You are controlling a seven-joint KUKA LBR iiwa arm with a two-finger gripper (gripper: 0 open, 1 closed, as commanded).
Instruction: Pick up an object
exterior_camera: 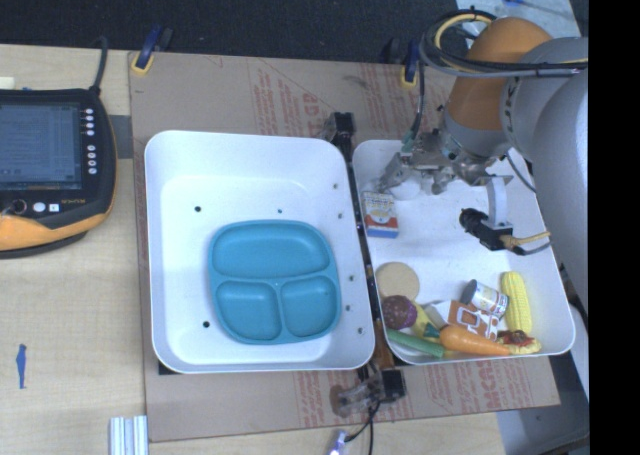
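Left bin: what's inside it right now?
The left bin holds one blue divided tray, lying flat toward its near side. Three small dark dots mark the bare white floor. Whatever lies beneath the tray is covered.

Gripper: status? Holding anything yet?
Gripper low over right bin's far end, finger state unclear, nothing visibly held. Small carton lies just beside it. Corn, carrot piled at near end.

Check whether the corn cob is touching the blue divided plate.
Apart. The camera view shows the corn cob in the right bin, the blue divided plate in the left bin.
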